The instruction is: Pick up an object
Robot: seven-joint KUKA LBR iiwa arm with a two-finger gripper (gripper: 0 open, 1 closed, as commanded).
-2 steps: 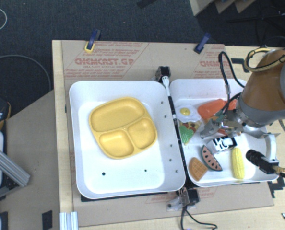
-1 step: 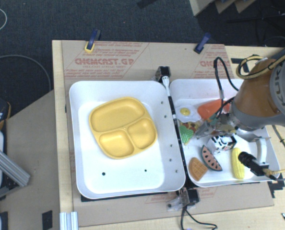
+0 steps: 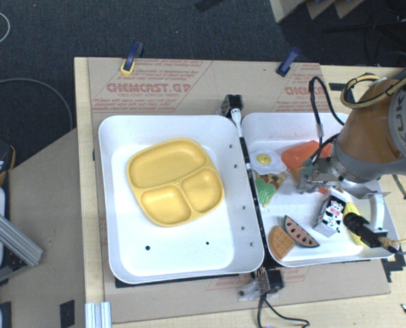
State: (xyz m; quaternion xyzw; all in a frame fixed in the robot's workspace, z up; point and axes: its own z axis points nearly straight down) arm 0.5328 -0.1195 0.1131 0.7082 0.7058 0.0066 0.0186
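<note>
Watermelon slice (image 3: 301, 231) and cracker (image 3: 281, 242) sit at the right bin's (image 3: 258, 125) front edge.
Gripper (image 3: 311, 178) hangs low mid-bin, seemingly after the orange piece (image 3: 301, 154) just behind; whether it grips anything, I cannot tell. Yellow tray (image 3: 173, 181) fills the left bin (image 3: 121, 203).

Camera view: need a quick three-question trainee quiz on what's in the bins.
1. True or false: the yellow three-compartment plastic plate lies in the left white bin.
2. Which lies nearest the front rim of the right white bin? A) fried-egg toy B) watermelon-slice toy C) orange toy piece
3. Fill in: the arm's claw is over the ____ bin.

Key: 1 true. 2 B. 3 right.
</note>
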